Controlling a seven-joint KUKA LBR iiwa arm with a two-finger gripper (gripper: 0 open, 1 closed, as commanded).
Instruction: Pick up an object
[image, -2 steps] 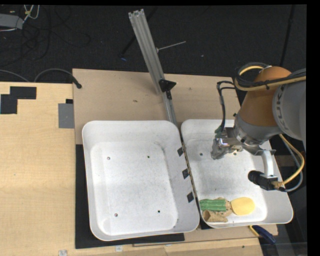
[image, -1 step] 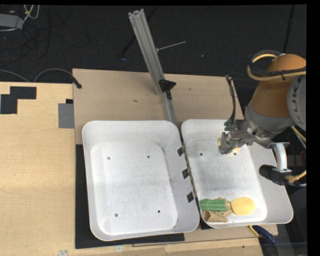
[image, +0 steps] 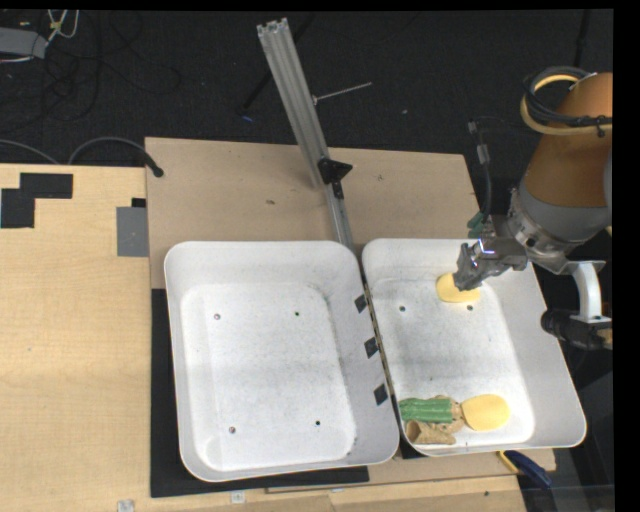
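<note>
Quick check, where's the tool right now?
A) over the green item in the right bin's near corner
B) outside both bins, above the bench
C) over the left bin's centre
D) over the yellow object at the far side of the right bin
D: the tool sits right over the pale yellow object at the far side of the right bin, well away from the green item near the front edge.

Single fixed cam, mounted above the counter (image: 80, 300), looking down at a slant. Mid-range: both white bins (image: 270, 360) fully in frame side by side, arm (image: 565, 170) entering from frame right.
</note>
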